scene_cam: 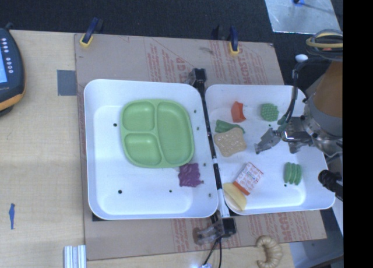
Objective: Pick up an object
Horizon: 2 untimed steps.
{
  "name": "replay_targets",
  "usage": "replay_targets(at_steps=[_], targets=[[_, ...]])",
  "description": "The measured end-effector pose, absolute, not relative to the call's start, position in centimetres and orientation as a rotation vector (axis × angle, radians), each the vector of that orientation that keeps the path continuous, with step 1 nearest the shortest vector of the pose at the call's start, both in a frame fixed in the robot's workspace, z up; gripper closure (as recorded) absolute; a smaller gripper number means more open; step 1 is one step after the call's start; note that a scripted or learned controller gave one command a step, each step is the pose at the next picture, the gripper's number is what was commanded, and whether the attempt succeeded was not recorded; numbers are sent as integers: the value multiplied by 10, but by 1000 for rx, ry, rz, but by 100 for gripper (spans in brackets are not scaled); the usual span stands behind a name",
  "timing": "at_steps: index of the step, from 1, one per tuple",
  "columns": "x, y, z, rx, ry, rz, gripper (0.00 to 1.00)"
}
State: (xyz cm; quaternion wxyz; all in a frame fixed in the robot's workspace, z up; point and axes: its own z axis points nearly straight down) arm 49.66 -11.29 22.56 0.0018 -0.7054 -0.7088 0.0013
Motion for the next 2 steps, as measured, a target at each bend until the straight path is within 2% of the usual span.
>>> replay_targets(at_steps=[1, 2], targets=[[484, -107, 159, -2209, -2221, 11, 0], [547, -120, 91, -2212, -2229, 2, 0]])
